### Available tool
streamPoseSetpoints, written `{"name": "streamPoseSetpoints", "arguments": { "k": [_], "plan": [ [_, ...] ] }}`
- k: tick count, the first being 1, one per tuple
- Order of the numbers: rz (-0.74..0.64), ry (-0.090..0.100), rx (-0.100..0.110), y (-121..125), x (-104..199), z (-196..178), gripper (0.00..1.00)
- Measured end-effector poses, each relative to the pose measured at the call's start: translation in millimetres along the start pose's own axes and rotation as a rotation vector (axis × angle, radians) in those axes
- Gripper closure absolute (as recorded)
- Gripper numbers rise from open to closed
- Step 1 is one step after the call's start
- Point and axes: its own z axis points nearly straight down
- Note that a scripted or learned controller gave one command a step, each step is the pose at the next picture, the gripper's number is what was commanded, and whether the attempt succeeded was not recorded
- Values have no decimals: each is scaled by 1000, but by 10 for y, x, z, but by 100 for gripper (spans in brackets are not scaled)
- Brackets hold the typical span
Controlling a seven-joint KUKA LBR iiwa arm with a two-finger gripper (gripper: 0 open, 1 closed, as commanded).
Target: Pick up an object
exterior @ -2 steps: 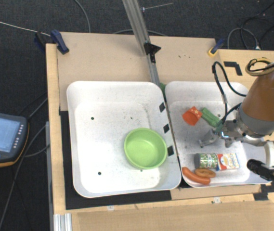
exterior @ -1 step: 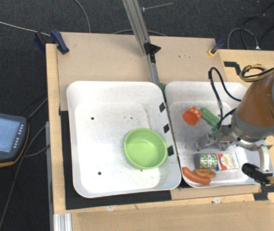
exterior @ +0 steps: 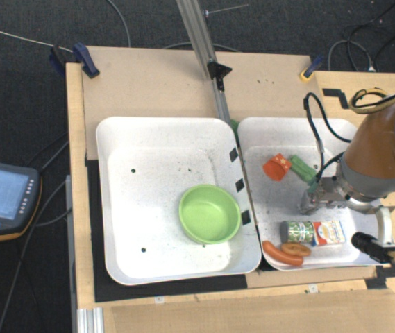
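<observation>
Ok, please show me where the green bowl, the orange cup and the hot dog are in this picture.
green bowl [exterior: 209, 215], camera view, on the inside bottom of the bowl.
orange cup [exterior: 275, 168], camera view, on its side wall.
hot dog [exterior: 284, 253], camera view, on the middle of the sausage.

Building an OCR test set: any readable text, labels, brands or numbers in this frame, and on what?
No text can be read here.
Small can: green-and-white printed label, too small and blurred to read.
Flat packet: white and red print, illegible.
Handheld pendant: its screen is lit, content too blurred.
Green bowl: no markings visible.
</observation>
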Motion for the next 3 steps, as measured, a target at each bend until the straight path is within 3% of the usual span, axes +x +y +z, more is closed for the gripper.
{"name": "streamPoseSetpoints", "arguments": {
  "k": [2,3],
  "plan": [
    [0,-1,-4,-19,-15,-1067,100],
    [-3,1,0,186,425,-1199,100]
  ]
}}
